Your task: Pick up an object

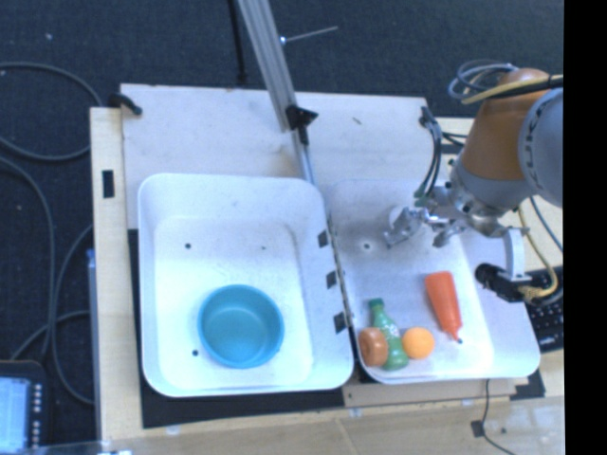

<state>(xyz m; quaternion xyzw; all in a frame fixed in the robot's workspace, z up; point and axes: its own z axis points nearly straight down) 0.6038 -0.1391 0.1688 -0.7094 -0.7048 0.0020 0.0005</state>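
Observation:
My gripper (pixel 417 230) hangs over the upper part of the right bin (pixel 365 207), with its fingers spread and nothing between them. An orange carrot (pixel 443 302) lies below it, toward the bin's right side. At the bin's front edge a small orange ball (pixel 418 342), a green bottle-shaped toy (pixel 388 333) and a brown-red toy (pixel 373 347) lie bunched together. The left bin (pixel 171 207) holds a blue bowl (pixel 241 324) near its front.
A slanted metal pole (pixel 270 55) runs from the top of the view down to the gap between the bins. Cables and a black connector (pixel 507 282) hang at the right bin's right edge. The bench edge is just below both bins.

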